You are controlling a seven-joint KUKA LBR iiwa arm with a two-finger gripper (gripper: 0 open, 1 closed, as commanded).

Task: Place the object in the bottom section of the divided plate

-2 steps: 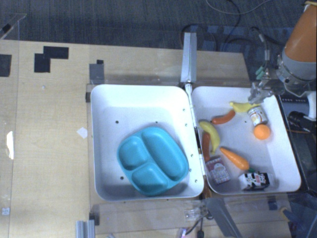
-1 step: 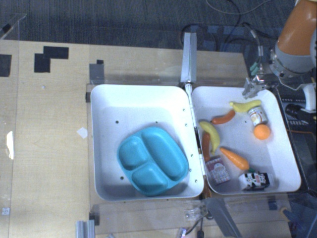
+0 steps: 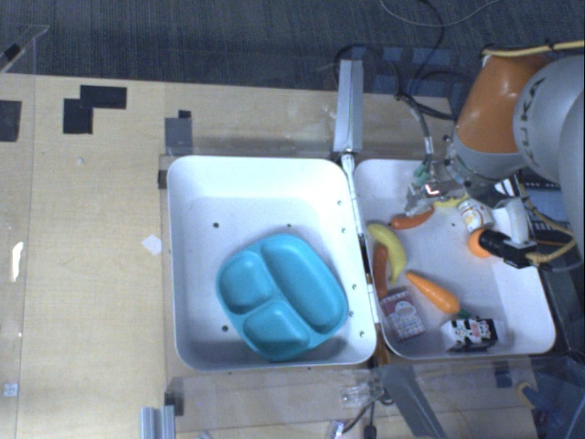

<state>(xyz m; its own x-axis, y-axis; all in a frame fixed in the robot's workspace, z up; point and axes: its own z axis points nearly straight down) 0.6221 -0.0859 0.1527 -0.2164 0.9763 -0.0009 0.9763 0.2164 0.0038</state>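
Presently my tool (image 3: 430, 188) hovered over right bin (image 3: 521, 337) near sausage (image 3: 409, 219); grip state: cannot tell. Divided plate (image 3: 281, 295) sat in left bin (image 3: 201, 245), awaiting object.

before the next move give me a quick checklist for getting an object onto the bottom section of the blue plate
1. Divided plate in the left bin: sits flat, all three sections visible. Ok.
2. Bottom section free to receive: nothing lying in it. Ok.
3. Objects available in the right bin: banana, carrot, small packet and a few others lie there. Ok.
4. Object held in the gripper: nothing visibly between its fingers, and the arm covers part of that area. Cannot tell.
5. Gripper position: at the far side of the right bin, not yet over the plate. Not ok for placing.
6. Path across the divider between the bins: nothing standing in the way. Ok.
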